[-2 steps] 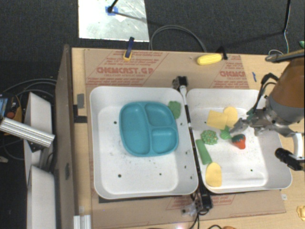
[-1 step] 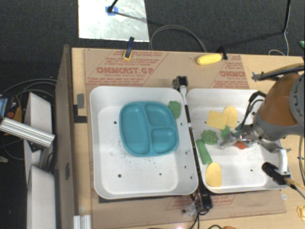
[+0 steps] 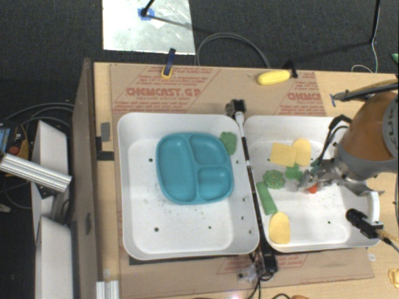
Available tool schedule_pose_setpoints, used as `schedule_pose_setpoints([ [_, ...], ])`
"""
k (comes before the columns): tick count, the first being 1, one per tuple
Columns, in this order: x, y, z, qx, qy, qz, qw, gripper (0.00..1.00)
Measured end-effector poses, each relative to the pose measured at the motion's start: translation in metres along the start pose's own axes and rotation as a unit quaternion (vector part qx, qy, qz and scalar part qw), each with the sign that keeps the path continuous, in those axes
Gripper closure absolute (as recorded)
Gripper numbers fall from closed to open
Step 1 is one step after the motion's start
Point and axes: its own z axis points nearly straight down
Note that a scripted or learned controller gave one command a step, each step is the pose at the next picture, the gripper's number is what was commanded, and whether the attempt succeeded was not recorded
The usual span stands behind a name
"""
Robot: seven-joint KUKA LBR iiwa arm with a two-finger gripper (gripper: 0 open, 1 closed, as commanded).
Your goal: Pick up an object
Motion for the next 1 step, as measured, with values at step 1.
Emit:
schedule_pose_setpoints([
  [1, 0.0974, 0.0144, -0.0952, -0.004, 0.002, -0.007, 1.0000, 1.00],
])
